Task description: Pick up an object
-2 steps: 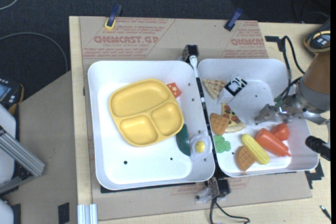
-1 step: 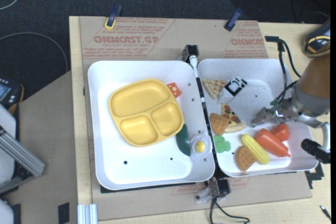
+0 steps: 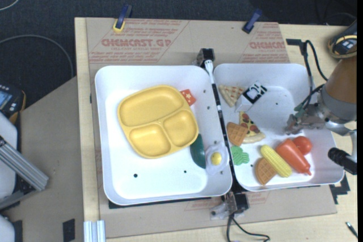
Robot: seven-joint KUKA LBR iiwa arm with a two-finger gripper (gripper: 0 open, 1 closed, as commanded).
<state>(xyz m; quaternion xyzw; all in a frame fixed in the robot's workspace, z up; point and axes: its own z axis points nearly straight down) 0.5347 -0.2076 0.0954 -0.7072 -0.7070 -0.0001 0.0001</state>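
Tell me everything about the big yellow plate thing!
The yellow plate is a divided tray that looks like smooth plastic. It has three sections: one long one along the top and two smaller ones below. It lies flat and turned at a slant in the left bin, with its sections bare. A small red-orange piece sits against its upper right edge, and a dark green thing sits at its lower right corner.

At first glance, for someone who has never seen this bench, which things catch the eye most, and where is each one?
The big yellow divided plate in the left bin stands out first. Next comes the cluster of toy food in the right bin: a red pepper and a yellow corn cob near its front edge. The gripper hangs just above the pepper, at the bin's right side.
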